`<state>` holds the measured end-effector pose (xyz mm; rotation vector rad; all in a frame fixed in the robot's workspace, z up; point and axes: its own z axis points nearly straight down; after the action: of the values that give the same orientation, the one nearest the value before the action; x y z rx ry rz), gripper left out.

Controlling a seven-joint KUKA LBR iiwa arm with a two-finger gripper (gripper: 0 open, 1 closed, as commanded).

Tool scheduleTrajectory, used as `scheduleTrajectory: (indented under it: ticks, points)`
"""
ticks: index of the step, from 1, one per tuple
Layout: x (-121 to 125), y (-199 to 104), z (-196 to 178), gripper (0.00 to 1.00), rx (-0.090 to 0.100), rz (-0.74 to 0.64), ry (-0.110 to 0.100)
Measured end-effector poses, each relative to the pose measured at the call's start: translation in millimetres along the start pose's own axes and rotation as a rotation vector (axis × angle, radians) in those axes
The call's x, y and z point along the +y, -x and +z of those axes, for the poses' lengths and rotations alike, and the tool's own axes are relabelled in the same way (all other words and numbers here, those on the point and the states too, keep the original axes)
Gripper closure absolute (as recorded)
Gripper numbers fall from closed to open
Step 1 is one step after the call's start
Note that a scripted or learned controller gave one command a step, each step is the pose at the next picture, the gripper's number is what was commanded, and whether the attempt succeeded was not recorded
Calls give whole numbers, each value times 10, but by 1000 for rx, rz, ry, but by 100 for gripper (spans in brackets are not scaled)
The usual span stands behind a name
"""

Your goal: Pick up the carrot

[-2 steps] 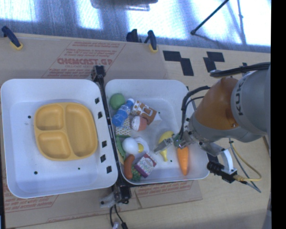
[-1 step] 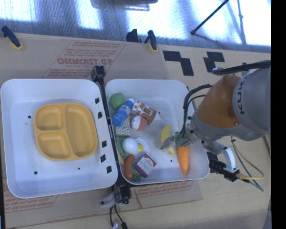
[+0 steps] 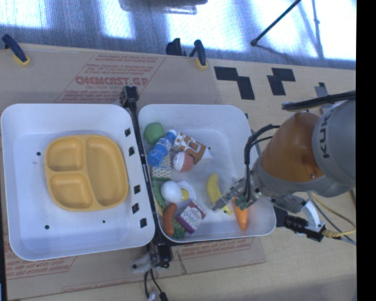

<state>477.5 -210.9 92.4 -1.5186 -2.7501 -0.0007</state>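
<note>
Reaching from the right, grey arm's jaws (image 3: pixel 237 200) sit low in the right white plastic bin (image 3: pixel 229 115), near its front right corner. Small orange carrot (image 3: pixel 241 217) directly beneath them; grip state cannot be told.

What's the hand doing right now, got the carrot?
Hand: over the carrot in the right bin; whether it grips the carrot cannot be told.

Overhead slanted view onto both bins (image 3: pixel 12 168)
</note>
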Motion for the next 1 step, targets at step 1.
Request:
scheduleTrajectory:
  ticks: [1]
  points:
    - [0, -5, 3, 0, 1, -1, 0]
